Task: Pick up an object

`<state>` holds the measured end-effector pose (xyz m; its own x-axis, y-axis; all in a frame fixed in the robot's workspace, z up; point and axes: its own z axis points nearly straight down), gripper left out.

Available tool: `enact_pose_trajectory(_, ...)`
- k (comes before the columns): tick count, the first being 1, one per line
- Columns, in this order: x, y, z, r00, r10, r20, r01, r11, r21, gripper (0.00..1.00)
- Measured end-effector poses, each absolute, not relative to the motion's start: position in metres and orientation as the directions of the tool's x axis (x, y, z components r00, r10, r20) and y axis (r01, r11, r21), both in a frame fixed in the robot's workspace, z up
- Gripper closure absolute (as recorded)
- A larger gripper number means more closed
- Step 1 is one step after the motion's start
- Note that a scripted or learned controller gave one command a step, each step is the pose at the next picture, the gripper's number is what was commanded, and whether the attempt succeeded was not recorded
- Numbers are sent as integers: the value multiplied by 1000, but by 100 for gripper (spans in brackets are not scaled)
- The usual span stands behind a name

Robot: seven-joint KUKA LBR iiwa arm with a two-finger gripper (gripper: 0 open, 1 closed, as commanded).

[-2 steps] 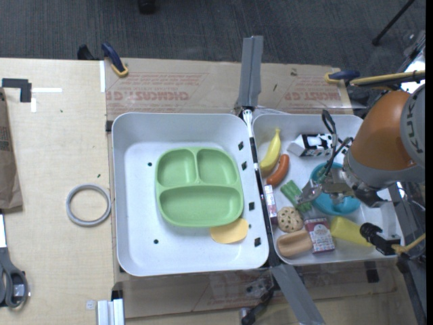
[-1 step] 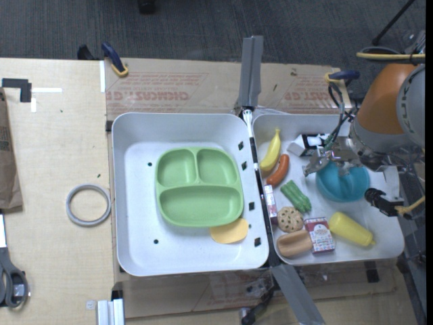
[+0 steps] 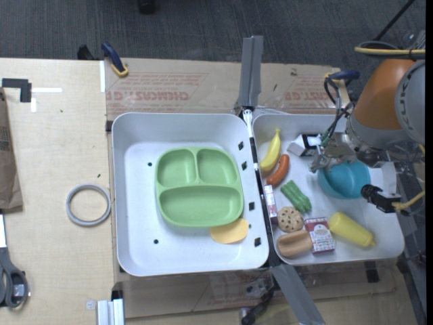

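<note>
The right bin (image 3: pixel 385 249) holds a yellow banana (image 3: pixel 272 151), an orange-red sausage (image 3: pixel 278 170), a green pickle (image 3: pixel 295 196), a cookie (image 3: pixel 289 218), a hot dog bun (image 3: pixel 293 244), a small red box (image 3: pixel 321 235), a yellow bottle (image 3: pixel 350 228) and a blue bowl (image 3: pixel 346 180). My gripper (image 3: pixel 323 157) hangs low over the bin's middle, at the upper left edge of the blue bowl, right of the banana. A white-and-black small item (image 3: pixel 306 143) lies just beside it.
The left bin (image 3: pixel 128 202) holds a green divided plate (image 3: pixel 199 186) and a yellow flat piece (image 3: pixel 229 233). On the bench to the left lie a grey tape ring (image 3: pixel 88 204), scissors (image 3: pixel 12 286) and a brown bag (image 3: pixel 8 161). A blue clamp (image 3: pixel 116 58) sits at the back.
</note>
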<state>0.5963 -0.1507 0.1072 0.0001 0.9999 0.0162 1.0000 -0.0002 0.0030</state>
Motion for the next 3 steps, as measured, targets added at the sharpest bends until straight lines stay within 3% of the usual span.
enact_pose_trajectory(1, 640, -100, 96, 129, 992, -7, 992, -129, -14, 100)
enact_pose_trajectory(2, 646, -97, 95, 360, 933, -6, 933, -360, -13, 100)
enact_pose_trajectory(3, 627, -93, 178, -102, 995, -1, 995, 102, -4, 100)
